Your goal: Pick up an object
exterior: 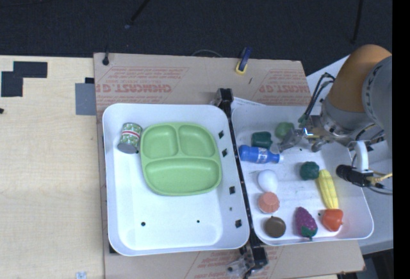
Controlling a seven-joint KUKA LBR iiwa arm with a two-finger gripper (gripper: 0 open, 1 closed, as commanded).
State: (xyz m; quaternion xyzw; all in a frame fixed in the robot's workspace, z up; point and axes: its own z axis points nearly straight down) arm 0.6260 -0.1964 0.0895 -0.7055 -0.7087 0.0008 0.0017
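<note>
Leftward, the left bin (122, 220) holds a green plate (180, 159) and can (130, 137); gripper (296, 138) jaws' state: cannot tell.

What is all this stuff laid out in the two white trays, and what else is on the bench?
left bin: 1, white, left half of the bench
right bin: 1, white, right half
divided plate: 1, light green, middle of left bin
small can: 1, green and white label, left bin, beside the plate's upper left
bottle: 1, blue with white cap, lying in right bin near the divider
egg: 1, white, below the bottle
round pieces: 2, one orange-pink, one brown below it
dark green pieces: 3, upper right bin
corn: 1, yellow, right side
purple piece: 1, bottom of right bin
orange-red piece: 1, beside the purple one
clamp: 1, blue and yellow, top edge of the cardboard
gripper: 1, grey metal, over upper right bin
</note>
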